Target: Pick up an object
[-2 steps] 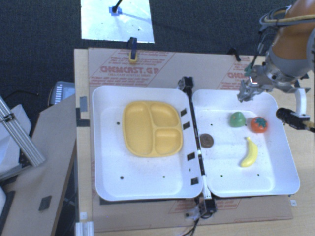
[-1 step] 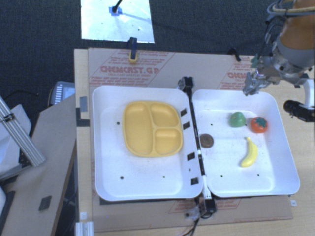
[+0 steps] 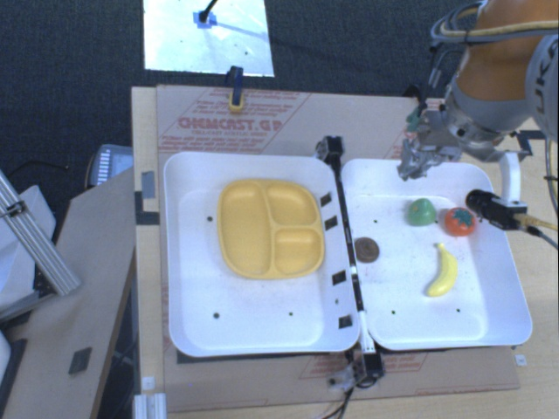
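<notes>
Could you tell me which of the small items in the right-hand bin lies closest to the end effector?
The green fruit, just below the end effector; the tomato, brown disc and banana lie farther off.

Mounted high above bench [image 3: 262, 112], looking down at slant toward far side. Far enough off to take in both white bins whole: left bin [image 3: 188, 321], right bin [image 3: 489, 321]. Dark carpet [image 3: 70, 42] beyond far edge. Arm [image 3: 511, 46] entering top right. Single viewpoint, nothing shared with another.
</notes>
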Tool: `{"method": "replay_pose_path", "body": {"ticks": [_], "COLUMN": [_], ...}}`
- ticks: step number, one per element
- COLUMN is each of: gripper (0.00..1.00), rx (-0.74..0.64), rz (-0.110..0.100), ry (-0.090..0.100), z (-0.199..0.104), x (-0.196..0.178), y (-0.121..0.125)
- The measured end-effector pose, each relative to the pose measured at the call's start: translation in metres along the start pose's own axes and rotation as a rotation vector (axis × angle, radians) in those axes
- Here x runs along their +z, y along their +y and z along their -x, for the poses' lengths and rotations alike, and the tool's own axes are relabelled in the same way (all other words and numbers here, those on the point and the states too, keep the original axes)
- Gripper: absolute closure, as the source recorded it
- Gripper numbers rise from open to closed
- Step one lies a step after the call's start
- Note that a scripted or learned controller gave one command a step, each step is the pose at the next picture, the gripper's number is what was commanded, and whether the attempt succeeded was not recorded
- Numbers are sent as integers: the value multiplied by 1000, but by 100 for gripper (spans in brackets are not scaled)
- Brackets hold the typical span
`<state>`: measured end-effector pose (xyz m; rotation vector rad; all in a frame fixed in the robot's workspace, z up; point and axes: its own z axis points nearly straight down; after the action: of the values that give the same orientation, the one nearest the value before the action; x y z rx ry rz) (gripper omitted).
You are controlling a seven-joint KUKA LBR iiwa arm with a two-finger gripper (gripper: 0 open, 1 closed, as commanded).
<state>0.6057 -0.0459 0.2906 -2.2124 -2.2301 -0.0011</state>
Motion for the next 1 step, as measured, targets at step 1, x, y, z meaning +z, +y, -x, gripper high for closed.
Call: {"method": "replay_pose_path", "body": {"ticks": [1], "gripper": [100], "rx": [0], "rz": [0], "ry": [0], "z": [-48], "x": [6], "y": [-12]}}
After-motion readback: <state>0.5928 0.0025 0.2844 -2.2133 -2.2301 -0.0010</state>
